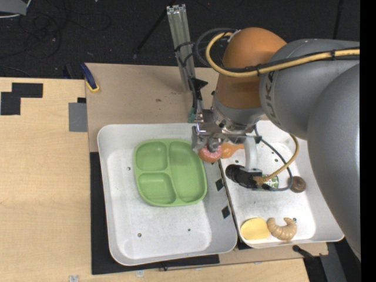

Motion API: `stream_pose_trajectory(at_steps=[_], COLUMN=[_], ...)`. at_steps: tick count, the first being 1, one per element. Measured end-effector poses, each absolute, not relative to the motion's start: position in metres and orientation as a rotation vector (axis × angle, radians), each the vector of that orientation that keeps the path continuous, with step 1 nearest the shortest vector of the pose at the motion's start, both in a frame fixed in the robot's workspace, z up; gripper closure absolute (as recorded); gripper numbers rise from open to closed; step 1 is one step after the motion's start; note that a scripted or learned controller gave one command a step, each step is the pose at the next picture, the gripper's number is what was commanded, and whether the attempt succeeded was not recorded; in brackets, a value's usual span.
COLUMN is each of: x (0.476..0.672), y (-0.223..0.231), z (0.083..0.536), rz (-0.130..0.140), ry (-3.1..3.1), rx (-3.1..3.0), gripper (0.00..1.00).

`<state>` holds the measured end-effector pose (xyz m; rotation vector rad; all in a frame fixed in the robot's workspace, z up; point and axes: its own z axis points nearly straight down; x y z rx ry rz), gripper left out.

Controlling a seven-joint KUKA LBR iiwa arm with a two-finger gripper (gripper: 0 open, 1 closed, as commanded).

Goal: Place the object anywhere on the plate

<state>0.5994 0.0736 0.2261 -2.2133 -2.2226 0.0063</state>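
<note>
gripper [210, 147]: low at the seam between the two bins, fingers clenched on a pink-orange object [210, 154] that shows between their tips.
object: just past the right rim of the green plate [170, 173], not yet over it.
plate: three compartments, just left of the fingers, in the left bin [117, 228].
step: carry left until over a compartment, lower close, then release.
risk: the rim may catch it.
</note>
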Motion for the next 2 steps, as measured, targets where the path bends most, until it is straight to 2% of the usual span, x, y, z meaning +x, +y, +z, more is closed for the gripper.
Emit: stream_pose_trajectory(at_steps=[1,2], x=[0.5966,0.5965], y=[0.1218,0.1205], z=[0.2362,0.2358], rz=[0.002,0.004], ry=[-2.225,-2.223], rx=[-2.215,-2.217], gripper=[1.00,0.00])
